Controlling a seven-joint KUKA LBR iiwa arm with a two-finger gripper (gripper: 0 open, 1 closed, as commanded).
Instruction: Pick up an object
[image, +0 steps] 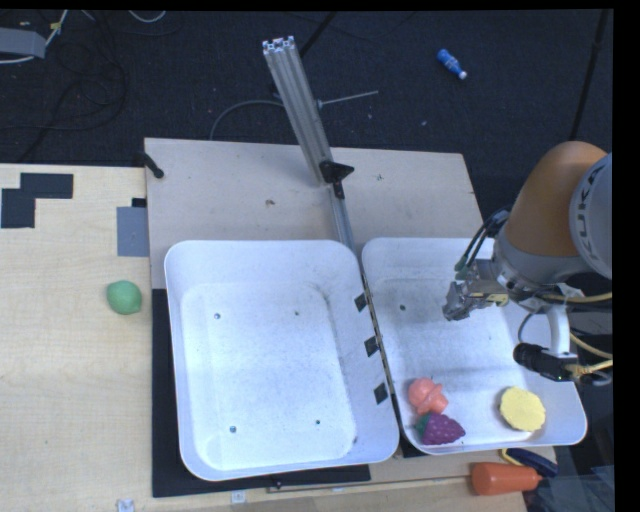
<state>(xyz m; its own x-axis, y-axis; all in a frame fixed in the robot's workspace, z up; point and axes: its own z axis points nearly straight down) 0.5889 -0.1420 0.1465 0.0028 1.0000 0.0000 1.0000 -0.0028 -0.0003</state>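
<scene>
Camera view: claw low over right bin, middle, nothing in it; can't tell if apart or together. Toys at bin's near edge: pink toy, purple grapes, yellow disc. Reaching step. Next, I think: move toward near edge, drop onto one toy.

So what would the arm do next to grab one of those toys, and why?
Probably slide toward the near end of the right bin and lower over the pink toy. The gripper hangs above bare bin floor, apart from that toy, the purple toy and the yellow piece.
</scene>
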